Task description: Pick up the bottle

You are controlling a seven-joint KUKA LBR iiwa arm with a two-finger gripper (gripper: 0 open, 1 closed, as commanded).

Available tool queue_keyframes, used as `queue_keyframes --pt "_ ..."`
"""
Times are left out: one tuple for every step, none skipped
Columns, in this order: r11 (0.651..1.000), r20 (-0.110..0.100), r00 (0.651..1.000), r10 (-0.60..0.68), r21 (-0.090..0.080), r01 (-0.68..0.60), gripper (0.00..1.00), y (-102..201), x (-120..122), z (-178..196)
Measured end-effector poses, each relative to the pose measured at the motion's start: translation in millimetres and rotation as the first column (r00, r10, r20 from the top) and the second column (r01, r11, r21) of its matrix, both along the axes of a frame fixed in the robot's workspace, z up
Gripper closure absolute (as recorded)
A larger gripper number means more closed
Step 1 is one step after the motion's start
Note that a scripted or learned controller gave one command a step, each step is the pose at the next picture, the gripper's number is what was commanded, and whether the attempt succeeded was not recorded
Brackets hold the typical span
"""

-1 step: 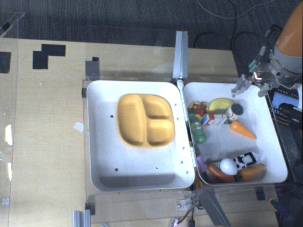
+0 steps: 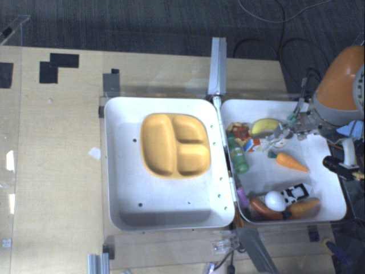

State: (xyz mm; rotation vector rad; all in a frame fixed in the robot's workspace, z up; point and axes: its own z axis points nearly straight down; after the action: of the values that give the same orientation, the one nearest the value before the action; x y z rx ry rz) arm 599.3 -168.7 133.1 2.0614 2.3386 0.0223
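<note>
The bottle is green and lies along the left wall of the right bin, lengthwise front to back. My gripper hangs low over the back middle of that bin, to the right of the bottle and a short gap away from it. It sits just in front of a yellow fruit and behind an orange carrot. Nothing of the bottle is under the gripper.
The left bin holds a yellow divided tray. In the right bin's front lie a white egg, a reddish sausage, a black-and-white item and an orange piece. Small colourful items crowd the bottle's far end.
</note>
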Motion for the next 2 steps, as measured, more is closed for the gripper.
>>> queue_keyframes --pt "1.000 -0.020 1.000 0.010 0.004 -0.010 0.00 -9 -20 55" --pt "0.983 -0.021 0.983 -0.183 0.007 0.183 0.00 36 -100 -42"
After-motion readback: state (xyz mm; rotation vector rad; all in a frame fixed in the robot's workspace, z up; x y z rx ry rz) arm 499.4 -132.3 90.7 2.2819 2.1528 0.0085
